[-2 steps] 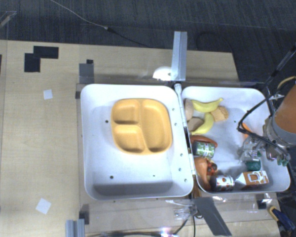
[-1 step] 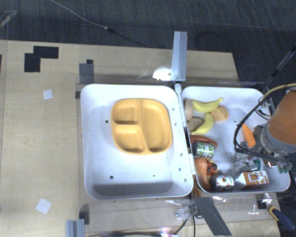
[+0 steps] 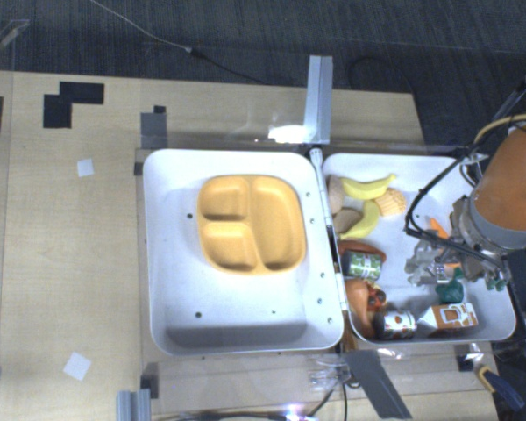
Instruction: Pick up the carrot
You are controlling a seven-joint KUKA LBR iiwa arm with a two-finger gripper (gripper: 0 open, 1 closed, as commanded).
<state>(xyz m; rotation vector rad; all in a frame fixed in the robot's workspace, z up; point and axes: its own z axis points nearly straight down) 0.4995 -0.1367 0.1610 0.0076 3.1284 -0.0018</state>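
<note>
Two bins: yellow tray left, food right.

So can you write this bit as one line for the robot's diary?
task: pick carrot | gripper: over right bin | carrot: in bin, near gripper | grasp: not seen

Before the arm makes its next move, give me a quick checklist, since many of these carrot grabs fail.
1. Carrot located: ok, an orange sliver in the right bin, mostly hidden behind the arm.
2. Gripper over the carrot: cannot tell, it sits close by, just below the sliver.
3. Carrot between the fingers: cannot tell.
4. Clutter nearby: not ok, a green item and a juice carton crowd the gripper.
5. Yellow tray in the left bin: ok, well apart.
</note>
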